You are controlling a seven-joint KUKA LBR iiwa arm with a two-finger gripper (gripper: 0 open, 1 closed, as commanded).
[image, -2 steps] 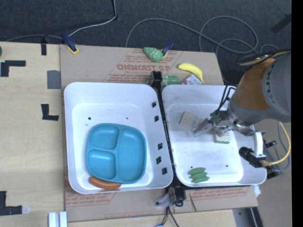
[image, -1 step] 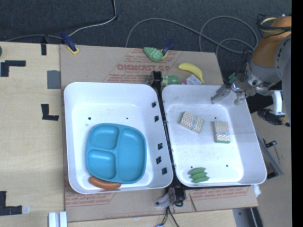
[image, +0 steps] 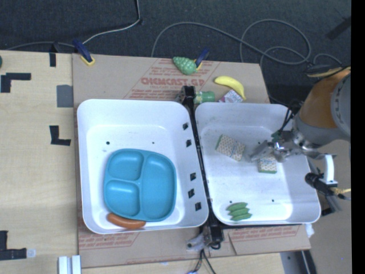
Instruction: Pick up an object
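Observation:
In the right bin (image: 285,116) lie a patterned beige pouch (image: 230,146), a small greenish patterned block (image: 267,165) and a green pea pod (image: 239,210). My gripper (image: 268,148) reaches in from the right, low over the bin, just above the greenish block and to the right of the beige pouch. The left bin (image: 131,110) holds a blue divided plate (image: 140,184) with an orange sausage (image: 126,221) at its front edge.
Behind the bins on the cardboard lie a yellow banana (image: 230,86), a green toy (image: 185,64) and a small packet (image: 231,97). Cables run across the dark floor at the back. A black divider with clips (image: 194,153) separates the bins.

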